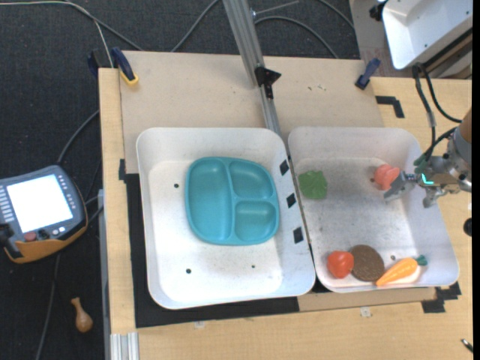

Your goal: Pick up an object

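two shallow white bins sit side by side on the tan surface [195, 88]. left bin [161, 276] holds a teal divided plate [230, 201] w/ three compartments, lying flat near the bin's centre.

right bin [442, 257] has the loose items. a green block [313, 184] sits by its upper left, just beside the divider btwn the bins. along the lower edge, l to r: a red tomato-like piece [340, 264], a brown round disc [367, 262] touching it, then an orange carrot toy [397, 271] w/ a green tip leaning against the disc. a pinkish-red object [385, 175], shape too blurry to name, lies in the upper right of that bin.

the arm enters at the right edge of the frame, mid height. the tool [396, 188] hangs over the right bin's right side, just beside the pinkish-red object & slightly below it. can't tell whether it touches the object, and can't tell if the tool is released or clenched; nothing visibly sits in it.

a teach pendant [37, 208] w/ a bright screen lies on the dark floor at the left. a metal pole [244, 28] slants down from the top to the gap btwn the bins.
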Available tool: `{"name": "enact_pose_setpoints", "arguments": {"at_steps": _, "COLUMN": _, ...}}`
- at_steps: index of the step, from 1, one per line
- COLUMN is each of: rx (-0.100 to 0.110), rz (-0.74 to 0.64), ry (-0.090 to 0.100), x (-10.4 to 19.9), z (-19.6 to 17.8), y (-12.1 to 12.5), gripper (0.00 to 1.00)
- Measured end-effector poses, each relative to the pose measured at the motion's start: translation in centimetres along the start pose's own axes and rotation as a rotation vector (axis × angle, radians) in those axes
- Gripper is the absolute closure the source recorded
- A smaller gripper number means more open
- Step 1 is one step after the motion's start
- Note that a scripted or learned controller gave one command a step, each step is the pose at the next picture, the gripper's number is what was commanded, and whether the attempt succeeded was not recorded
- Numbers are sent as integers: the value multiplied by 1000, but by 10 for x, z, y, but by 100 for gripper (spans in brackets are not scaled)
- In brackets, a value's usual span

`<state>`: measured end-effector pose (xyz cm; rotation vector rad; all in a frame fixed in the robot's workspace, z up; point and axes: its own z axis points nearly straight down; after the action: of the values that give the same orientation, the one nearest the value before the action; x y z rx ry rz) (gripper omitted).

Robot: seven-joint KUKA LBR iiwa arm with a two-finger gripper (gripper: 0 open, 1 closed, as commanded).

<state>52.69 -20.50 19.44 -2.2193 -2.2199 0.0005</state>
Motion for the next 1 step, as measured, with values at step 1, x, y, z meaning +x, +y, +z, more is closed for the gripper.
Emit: {"name": "enact_pose_setpoints", "arguments": {"at_steps": 1, "rx": -2, "rz": 0, "ry": 0, "x": 0, "z": -1, "y": 1, "gripper": 0}}
